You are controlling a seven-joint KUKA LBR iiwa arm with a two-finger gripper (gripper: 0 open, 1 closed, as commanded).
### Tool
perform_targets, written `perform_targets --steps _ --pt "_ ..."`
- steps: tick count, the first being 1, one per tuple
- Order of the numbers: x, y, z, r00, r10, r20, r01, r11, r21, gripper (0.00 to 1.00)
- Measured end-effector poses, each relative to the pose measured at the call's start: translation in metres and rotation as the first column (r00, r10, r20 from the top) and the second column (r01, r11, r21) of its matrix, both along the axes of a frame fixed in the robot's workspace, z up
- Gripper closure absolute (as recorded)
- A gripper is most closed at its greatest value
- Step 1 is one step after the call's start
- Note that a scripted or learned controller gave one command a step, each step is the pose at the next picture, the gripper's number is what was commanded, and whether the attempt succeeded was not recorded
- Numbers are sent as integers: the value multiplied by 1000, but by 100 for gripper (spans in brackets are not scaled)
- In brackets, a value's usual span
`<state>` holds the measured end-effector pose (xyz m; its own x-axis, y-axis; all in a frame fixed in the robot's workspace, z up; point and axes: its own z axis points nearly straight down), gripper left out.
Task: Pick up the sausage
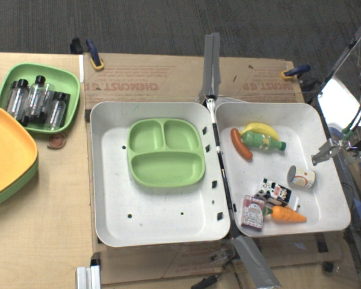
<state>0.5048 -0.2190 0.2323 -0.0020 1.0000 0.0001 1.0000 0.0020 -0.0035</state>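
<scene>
Gripper [322, 156] at the right rim of the right bin [334, 152], metal tip pointing into the bin; cannot tell whether it is released or clenched, too small and partly lost against the clutter at the right edge. Nothing visible in its grasp.

Sausage [241, 144]: red-orange, lying in the upper left part of the right bin, angled down to the right, touching the green bottle [263, 140] on its right side. Yellow banana [260, 129] just behind the bottle. Well apart from the gripper.

Same bin, lower half: small white cup [302, 177] on its side near the right wall; black-and-white carton [274, 192]; pink packet [253, 212]; carrot [287, 215] beside the packet.

Left bin [108, 179]: green divided plate [166, 152], three compartments.

Table [48, 221], left: green tray [69, 101] of dark-capped bottles [36, 104], stack of yellow plates [9, 161].
</scene>
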Motion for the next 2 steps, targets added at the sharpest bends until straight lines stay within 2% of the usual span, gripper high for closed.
perform_targets --steps 1,2 --pt "1 -3 -86 943 334 2 -334 943 1 0" --pt "71 -3 47 960 281 4 -281 960 -2 0"
